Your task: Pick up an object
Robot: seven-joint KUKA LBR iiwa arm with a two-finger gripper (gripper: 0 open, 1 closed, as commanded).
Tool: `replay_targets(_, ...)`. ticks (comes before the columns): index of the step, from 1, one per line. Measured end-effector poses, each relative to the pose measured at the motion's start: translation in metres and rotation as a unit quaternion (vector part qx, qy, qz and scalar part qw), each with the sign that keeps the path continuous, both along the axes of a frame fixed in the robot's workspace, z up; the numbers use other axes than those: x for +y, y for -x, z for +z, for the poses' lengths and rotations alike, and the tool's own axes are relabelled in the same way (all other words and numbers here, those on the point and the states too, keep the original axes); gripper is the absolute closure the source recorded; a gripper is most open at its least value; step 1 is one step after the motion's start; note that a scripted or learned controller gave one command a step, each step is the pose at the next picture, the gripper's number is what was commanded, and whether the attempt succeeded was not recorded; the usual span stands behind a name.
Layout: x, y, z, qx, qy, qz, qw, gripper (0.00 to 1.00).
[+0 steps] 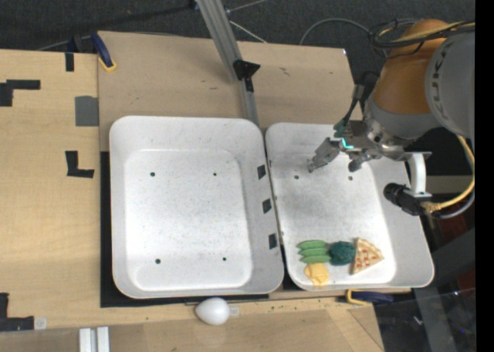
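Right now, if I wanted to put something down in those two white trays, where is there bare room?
The whole left bin floor is bare. In the right bin, the middle stretch is free, between the end effector hanging over its far end and the toys at its near edge. That near edge is crowded: green pods, a yellow piece, a dark green lump and a pizza slice.

arm [432,72]: cut off by the right edge of the picture.
end effector [337,154]: too small and dark to tell how its tips stand.
yellow toy [316,272]: partly hidden under the green toy [313,249].
desk [46,188]: cut off at the left and near edges.
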State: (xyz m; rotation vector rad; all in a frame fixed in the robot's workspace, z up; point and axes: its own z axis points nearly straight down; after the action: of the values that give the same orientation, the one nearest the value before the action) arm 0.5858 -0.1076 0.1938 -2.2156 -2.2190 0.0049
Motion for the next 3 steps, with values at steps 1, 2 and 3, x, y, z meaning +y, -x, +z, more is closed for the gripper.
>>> replay_targets(1,0.000,-0.001,0.002,-0.002,0.0004,0.001,1.0000,0.00)
replay_targets(2,0.005,-0.004,-0.043,0.000,0.0012,0.000,1.0000,0.00)
replay_targets(3,0.006,-0.001,-0.087,0.000,0.0012,0.000,1.0000,0.00)
